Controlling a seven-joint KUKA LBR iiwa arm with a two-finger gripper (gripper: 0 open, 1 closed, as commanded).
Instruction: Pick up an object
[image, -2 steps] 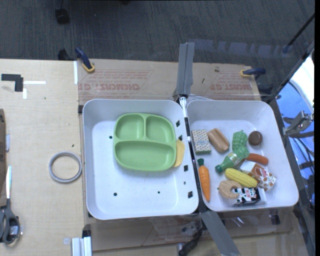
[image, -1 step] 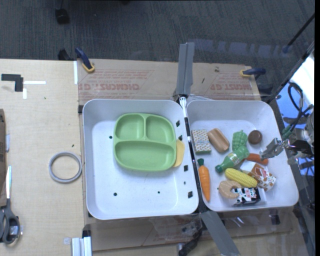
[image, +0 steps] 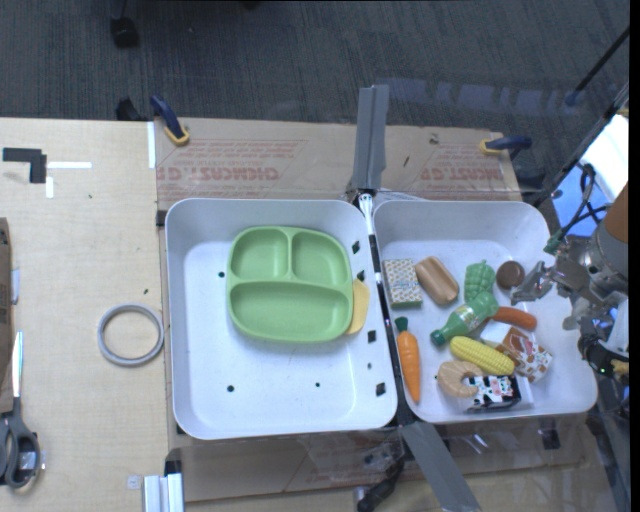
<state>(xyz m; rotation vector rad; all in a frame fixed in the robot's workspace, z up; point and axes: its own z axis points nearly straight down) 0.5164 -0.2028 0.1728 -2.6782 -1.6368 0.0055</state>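
Green tray (image: 290, 285) in left bin (image: 190, 330); toy food in right bin (image: 470, 225). Red-orange piece (image: 515, 317), lying left-right, sits just left of my gripper (image: 560, 290) at the right rim. Fingers probably apart, can't tell.

Bright, even overhead light, no hard shadows. Soft shade only under the green plate (image: 290, 285) and along the inner walls of the left bin (image: 185, 330). Mild glare on the white right bin (image: 440, 225), near washed out at its floor. Blown-out white patch at upper right. Dark, dim floor at top. Sharp enough at centre; slightly soft and grainy at right, around the gripper (image: 560, 285).
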